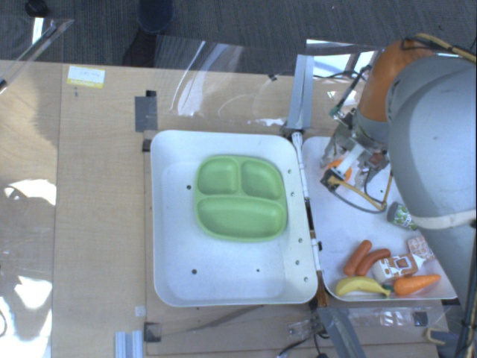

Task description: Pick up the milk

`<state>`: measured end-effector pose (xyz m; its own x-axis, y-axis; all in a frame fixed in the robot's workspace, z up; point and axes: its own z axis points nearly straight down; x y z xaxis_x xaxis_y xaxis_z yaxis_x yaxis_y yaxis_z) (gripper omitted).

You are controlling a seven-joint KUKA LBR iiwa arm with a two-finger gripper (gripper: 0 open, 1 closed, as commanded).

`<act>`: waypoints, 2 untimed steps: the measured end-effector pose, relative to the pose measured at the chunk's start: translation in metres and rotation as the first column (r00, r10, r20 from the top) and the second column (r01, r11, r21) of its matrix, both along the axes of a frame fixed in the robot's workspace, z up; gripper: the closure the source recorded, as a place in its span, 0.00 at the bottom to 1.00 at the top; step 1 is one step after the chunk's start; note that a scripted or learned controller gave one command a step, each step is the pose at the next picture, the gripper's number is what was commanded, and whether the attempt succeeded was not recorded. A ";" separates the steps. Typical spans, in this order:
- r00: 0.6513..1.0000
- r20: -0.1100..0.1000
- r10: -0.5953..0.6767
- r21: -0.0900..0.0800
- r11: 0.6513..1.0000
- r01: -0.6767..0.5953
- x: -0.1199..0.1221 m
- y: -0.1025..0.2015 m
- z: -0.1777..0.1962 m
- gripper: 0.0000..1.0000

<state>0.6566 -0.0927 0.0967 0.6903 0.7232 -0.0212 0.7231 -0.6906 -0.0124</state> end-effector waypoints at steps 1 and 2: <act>0.952 0.004 -0.305 0.008 0.952 0.305 0.000 0.011 -0.008 0.00; 0.956 0.016 -0.294 0.006 0.956 0.294 0.003 0.012 0.002 1.00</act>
<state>0.6594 -0.0805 0.0990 0.8725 0.4885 -0.0058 0.4885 -0.8725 -0.0055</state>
